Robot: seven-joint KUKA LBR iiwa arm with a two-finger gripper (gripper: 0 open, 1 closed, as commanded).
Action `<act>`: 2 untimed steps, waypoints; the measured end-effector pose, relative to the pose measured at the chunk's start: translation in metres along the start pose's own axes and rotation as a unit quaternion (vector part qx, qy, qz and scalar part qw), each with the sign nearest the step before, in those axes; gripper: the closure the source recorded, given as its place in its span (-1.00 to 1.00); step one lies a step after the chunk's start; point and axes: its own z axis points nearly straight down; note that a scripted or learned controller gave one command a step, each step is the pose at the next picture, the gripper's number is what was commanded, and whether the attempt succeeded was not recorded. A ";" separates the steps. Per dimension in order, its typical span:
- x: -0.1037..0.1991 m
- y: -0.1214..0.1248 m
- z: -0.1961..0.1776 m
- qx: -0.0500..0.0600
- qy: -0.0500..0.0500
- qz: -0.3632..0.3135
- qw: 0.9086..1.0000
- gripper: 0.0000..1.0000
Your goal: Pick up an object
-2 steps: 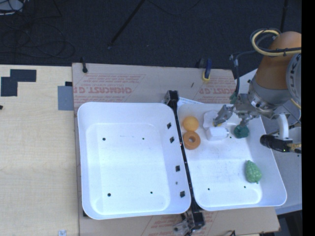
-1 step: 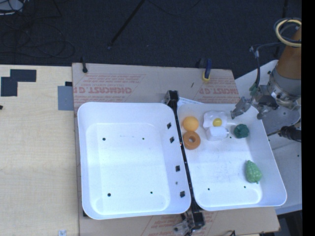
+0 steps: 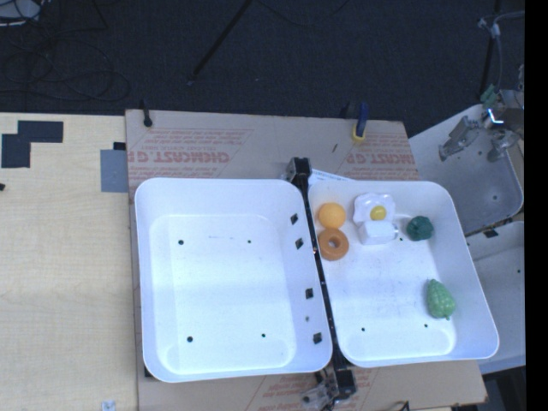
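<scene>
Overhead, left bin: the left bin (image 3: 221,281) sits on the bench with its white floor bare but for a few small dark dots.
Divider: a row of black clips (image 3: 308,255) runs along the seam where the two bins touch, from far edge to near edge.
Right bin: the right bin (image 3: 402,315) carries five small items, all grouped toward its far half and right side.
Far-left corner of right bin: an orange ball (image 3: 332,215) lies just beside the seam, with an orange ring (image 3: 333,245) directly nearer than it, the two almost touching.
Middle far: a white block with a yellow spot (image 3: 376,218) rests right of the ball.
Far right: a dark green lump (image 3: 419,228) sits just beside the white block.
Right wall: a light green object (image 3: 440,300) lies alone, well apart from the others.
Surroundings: cardboard sheet (image 3: 257,148) under both bins; a blue-and-yellow clamp (image 3: 360,122) at its far edge.
Jaws: cannot tell.
</scene>
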 end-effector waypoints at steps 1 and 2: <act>0.000 0.000 -0.196 -0.002 -0.001 -0.001 1.000 -1.00; 0.002 0.001 -0.194 0.008 0.002 -0.003 1.000 1.00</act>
